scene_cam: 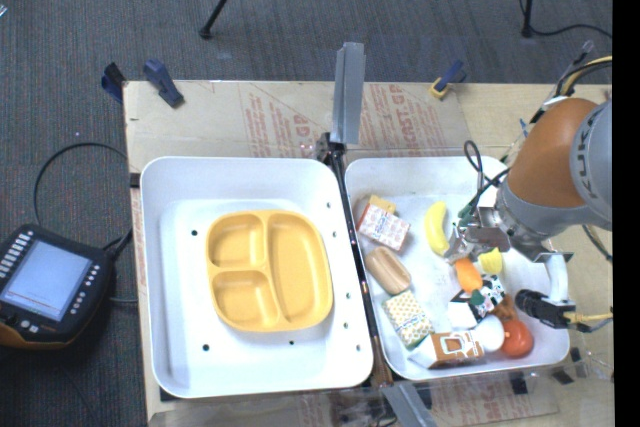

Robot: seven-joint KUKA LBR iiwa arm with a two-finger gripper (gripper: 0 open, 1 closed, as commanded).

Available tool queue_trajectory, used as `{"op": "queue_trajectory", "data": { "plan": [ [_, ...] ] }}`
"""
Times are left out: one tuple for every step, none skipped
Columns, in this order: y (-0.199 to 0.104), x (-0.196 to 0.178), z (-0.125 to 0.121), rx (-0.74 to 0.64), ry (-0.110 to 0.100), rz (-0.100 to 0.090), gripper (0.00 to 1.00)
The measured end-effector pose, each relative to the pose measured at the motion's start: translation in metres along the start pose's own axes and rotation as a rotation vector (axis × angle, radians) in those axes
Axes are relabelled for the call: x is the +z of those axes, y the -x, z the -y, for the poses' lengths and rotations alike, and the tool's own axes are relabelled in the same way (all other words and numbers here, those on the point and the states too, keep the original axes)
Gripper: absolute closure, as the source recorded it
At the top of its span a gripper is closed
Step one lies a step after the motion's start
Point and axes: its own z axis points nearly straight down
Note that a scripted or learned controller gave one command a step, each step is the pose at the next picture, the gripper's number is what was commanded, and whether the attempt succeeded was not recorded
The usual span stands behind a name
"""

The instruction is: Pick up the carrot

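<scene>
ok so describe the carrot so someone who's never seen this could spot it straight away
Look in the right bin, on its right side under the arm's end effector. The carrot is the small orange piece just below it, right of the banana. It is orange and stubby, unlike the yellow banana and the round red tomato lower down.

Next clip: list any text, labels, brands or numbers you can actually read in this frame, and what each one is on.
Nothing here reads clearly.
Cardboard sheet under the bins: red printed lettering and triangle marks, upside down and too blurred to quote.
Small food packages in the right bin, such as the red-and-white one and the orange carton: print too small to read.
Handheld pendant on the floor: screen unreadable.
</scene>
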Motion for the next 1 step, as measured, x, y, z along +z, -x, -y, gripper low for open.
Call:
{"op": "queue_trajectory", "data": {
  "plan": [
    [-0.0813, -0.1233, -0.0613, -0.009, 0.012, 0.001, 1.00]
  ]
}}
